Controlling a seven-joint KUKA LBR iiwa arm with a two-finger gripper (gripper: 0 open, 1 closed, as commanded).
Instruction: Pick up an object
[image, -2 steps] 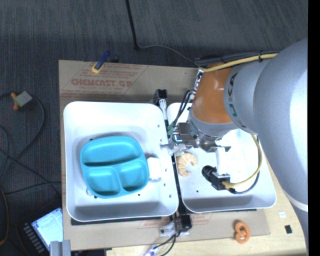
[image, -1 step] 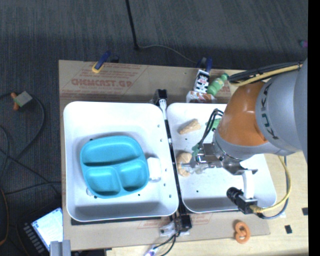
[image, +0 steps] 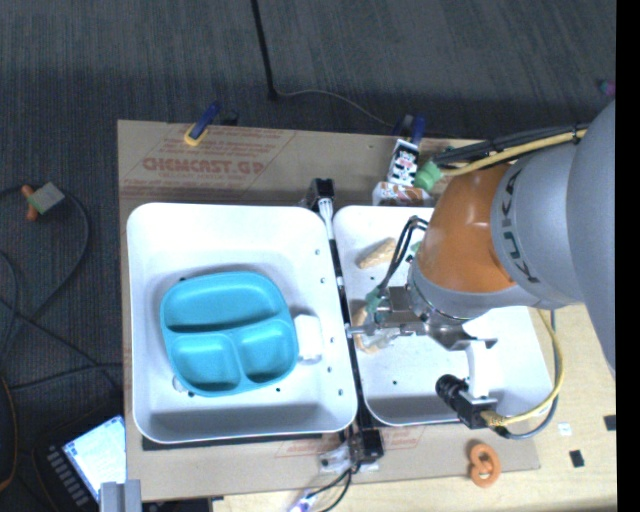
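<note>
**Now: working low at the left wall of the right bin**

Currently hanging low in the right bin (image: 520, 400), with the end effector (image: 372, 322) close to that bin's left wall, just across the divider from the left bin (image: 150, 400). Showing something pale and tan at the tips (image: 368, 343), though not clearly enough to call it a held object; not possible to tell whether the end effector is wide or narrow, since the orange-banded wrist (image: 462, 240) is covering much of it from above.

Lying near, further up the same bin, a tan bread-like piece (image: 377, 253), apart from the tips. Sitting in the left bin, well apart, a blue divided tray (image: 228, 333) with a small white block (image: 308, 336) just beside its right edge.

Judging the step as the grasp itself. Doing it well probably means:
- centring over the pale piece before closing, not clipping its edge;
- keeping clear of the bin wall, so nothing jams against it;
- lifting straight and slowly, then checking for the piece between the tips.
</note>
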